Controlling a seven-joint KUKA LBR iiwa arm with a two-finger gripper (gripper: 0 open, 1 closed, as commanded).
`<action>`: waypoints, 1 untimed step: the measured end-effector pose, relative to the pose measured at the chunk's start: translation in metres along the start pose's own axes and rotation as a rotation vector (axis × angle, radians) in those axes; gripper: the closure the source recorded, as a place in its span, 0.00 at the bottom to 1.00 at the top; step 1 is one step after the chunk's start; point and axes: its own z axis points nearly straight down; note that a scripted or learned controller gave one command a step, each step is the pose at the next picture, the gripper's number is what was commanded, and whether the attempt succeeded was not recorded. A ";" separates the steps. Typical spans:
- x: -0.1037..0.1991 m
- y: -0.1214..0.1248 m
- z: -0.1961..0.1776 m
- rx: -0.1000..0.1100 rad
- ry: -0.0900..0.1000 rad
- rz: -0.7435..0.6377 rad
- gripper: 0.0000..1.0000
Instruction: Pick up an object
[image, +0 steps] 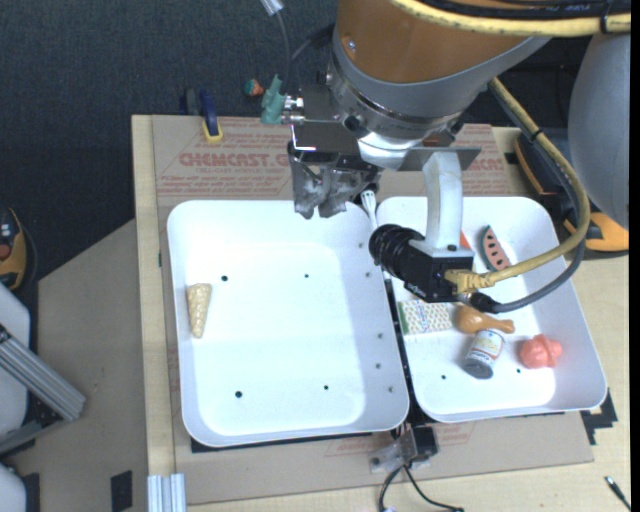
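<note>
Tool (325, 198) hovers over left bin's (190, 400) far edge, its state unclear, apparently carrying nothing; still approach stage, next move needs descent onto the corn cob (199, 308).

Smooth, glossy white plastic bins (280, 420); matt brown board (170, 170), seemingly cardboard, beneath; dull metal gripper (325, 200); pale, ridged cone (200, 307), apparently matt.

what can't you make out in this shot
- Claw: dark and blurred at the left bin's back rim; open or shut cannot be told.
- Card in the right bin: partly under the black cable fitting; print too small to read.
- Can: label too small to read.
- Melon slice: partly crossed by the yellow hose.
</note>
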 end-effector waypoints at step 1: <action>0.001 0.000 -0.010 -0.002 0.001 -0.002 1.00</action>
